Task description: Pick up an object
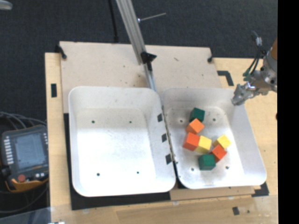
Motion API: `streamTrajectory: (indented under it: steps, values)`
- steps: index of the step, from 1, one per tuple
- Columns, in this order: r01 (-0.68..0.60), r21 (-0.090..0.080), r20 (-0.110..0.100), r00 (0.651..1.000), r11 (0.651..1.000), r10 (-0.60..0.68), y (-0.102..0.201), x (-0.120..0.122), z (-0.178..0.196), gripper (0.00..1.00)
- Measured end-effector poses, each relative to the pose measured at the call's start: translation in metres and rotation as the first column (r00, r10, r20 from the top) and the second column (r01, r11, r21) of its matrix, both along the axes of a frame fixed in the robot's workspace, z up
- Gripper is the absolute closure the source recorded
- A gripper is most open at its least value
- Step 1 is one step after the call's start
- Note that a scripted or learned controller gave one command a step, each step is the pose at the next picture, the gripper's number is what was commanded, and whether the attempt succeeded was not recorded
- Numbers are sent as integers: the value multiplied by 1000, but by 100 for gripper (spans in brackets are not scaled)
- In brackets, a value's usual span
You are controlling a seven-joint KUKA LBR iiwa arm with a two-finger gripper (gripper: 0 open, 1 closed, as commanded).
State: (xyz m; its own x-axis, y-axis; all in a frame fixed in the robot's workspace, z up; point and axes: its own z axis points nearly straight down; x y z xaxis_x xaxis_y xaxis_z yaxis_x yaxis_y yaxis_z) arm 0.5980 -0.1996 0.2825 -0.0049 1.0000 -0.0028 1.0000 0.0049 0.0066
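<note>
Gripper (pixel 239 96) sits over right bin's (pixel 245 139) upper-right rim, jaws' state can't tell, nothing visibly held; cubes clustered mid-bin: green cube (pixel 197 114), orange cube (pixel 195 126), yellow cube (pixel 224 141).

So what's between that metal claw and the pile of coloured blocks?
In the camera view, just bare white floor and rim of the right bin separates the gripper from the nearest block, a green cube.

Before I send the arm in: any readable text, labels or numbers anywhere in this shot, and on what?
None can be read.
Grey handheld control pendant with screen: the display and buttons are too blurred to make out.
Coloured cubes in the right white bin: plain faces, no markings visible.
</note>
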Motion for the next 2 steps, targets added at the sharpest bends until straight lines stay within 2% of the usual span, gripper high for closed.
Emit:
streamTrajectory:
  steps: [1, 2]
  values:
    - [-2, 3, -5, 1000, 1000, 2, 60, 4, 1, 100]
    - [-1, 3, -7, 1000, 1000, 1, 107, -3, -14, 100]
